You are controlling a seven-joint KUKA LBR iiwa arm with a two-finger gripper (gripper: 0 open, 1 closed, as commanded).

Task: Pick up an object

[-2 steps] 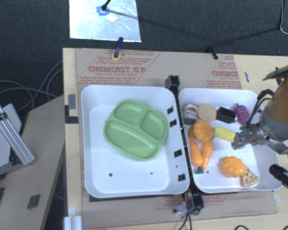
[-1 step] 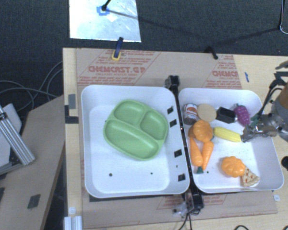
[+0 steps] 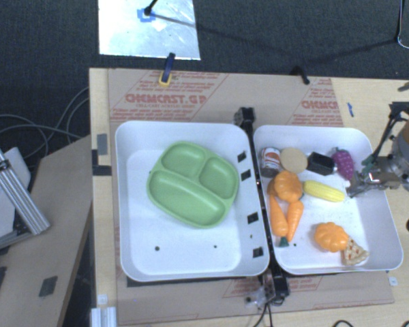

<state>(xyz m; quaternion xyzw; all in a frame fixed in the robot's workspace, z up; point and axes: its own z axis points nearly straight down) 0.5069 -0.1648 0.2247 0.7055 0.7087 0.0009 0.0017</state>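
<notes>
The gripper (image 3: 365, 180) is hovering over the right bin's (image 3: 385, 213) right rim, its grasp impossible to tell. The corn cob (image 3: 324, 191) is lying nearest, at its nine o'clock, the purple grapes (image 3: 343, 161) sitting at eleven o'clock, and the green divided plate (image 3: 193, 183) is resting far off in the left bin (image 3: 140, 247).

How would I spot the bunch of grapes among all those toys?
Look in the right-hand white bin, the one full of toy food. Along its far edge, near the right corner, sit the grapes, beside a small black block. They are the only purple, knobbly thing there.
</notes>
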